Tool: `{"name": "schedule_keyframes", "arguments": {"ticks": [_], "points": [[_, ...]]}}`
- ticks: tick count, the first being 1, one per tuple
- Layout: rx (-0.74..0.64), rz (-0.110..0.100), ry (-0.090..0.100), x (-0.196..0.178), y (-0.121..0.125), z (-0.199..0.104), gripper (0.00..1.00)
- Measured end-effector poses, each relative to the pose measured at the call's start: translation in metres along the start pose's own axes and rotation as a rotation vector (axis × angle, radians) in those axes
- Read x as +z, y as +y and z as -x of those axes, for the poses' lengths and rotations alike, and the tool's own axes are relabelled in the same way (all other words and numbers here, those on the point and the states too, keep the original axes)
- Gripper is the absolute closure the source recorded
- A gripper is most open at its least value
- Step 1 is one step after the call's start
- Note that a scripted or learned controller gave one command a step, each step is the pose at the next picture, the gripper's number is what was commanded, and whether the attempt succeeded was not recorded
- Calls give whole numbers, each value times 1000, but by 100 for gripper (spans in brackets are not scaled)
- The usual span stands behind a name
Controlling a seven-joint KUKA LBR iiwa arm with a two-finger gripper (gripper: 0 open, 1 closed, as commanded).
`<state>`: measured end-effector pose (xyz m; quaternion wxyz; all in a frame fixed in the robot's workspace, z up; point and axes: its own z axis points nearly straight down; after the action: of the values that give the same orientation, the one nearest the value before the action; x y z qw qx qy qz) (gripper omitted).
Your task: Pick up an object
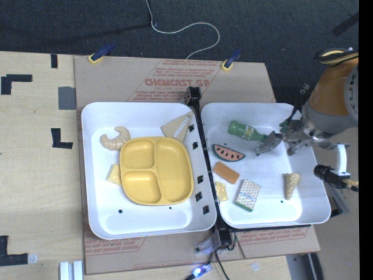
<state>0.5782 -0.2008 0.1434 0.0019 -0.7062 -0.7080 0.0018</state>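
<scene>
My gripper (279, 144) hangs low over the right bin (315, 212), near its upper right part, with the fingers spread open and nothing between them. One fingertip (263, 147) lies just right of a green bottle (245, 131) that rests on its side. A watermelon slice (227, 152) sits left of the gripper by the divider. Below it are an orange block (226, 172), a small yellow piece (220, 190) and a patterned box (248, 194). A cone (291, 184) lies below the gripper.
The left bin (93, 209) holds a yellow divided plate (156, 170), a curled tan piece (115, 137), a pale wedge (178, 127) and a yellow piece (113, 174). The arm's grey and orange body (332, 98) stands over the right bin's right rim.
</scene>
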Motion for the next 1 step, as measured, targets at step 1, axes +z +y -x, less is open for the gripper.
{"name": "schedule_keyframes", "arguments": {"ticks": [1], "points": [[0,-1,0,54,-1,-2,0]]}}
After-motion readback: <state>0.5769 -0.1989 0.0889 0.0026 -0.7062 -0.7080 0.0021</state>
